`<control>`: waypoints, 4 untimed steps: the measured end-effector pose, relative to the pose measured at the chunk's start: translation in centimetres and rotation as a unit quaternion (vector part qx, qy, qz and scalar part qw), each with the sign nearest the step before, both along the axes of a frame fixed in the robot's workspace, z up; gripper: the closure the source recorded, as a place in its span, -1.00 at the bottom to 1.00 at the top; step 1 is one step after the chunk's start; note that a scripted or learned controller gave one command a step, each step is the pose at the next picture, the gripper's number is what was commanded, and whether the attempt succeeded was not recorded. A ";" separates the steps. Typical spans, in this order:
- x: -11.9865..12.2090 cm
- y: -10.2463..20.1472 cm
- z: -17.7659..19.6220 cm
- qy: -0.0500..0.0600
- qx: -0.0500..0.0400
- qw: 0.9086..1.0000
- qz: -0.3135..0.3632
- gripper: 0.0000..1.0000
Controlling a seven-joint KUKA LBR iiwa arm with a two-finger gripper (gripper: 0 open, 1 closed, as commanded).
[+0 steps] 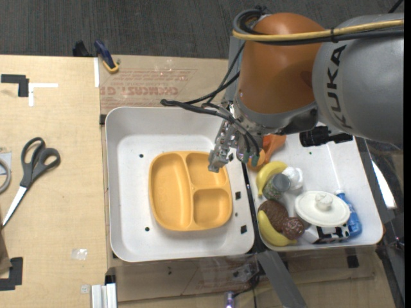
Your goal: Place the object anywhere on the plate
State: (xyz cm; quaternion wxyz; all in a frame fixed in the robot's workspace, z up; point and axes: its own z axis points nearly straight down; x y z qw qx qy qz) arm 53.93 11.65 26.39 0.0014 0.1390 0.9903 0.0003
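A yellow plate (183,194) with three compartments lies in the left white bin (125,172). My gripper (217,161) hangs over the plate's upper right corner, at the rim beside the wall between the bins. I see no object under the gripper or on the plate. The grey arm with its orange band (282,63) covers the top of the right bin.
The right bin (366,191) holds a banana (270,172), a brown lump (282,217), a white round lid (321,207), a blue bottle (350,217), a small can (277,185) and an orange piece (273,143). Scissors (32,165) lie on the bench at left.
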 end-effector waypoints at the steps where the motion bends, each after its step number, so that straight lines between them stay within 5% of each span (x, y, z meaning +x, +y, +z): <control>1: 0.0 0.0 0.0 0.000 0.000 1.000 0.000 -1.00; 2: 0.1 0.0 0.9 -0.001 0.000 1.000 0.001 1.00; 3: -1.3 6.4 -0.7 0.002 -0.001 0.999 0.047 1.00; 4: -1.3 6.4 -0.7 0.002 -0.001 0.999 0.047 -1.00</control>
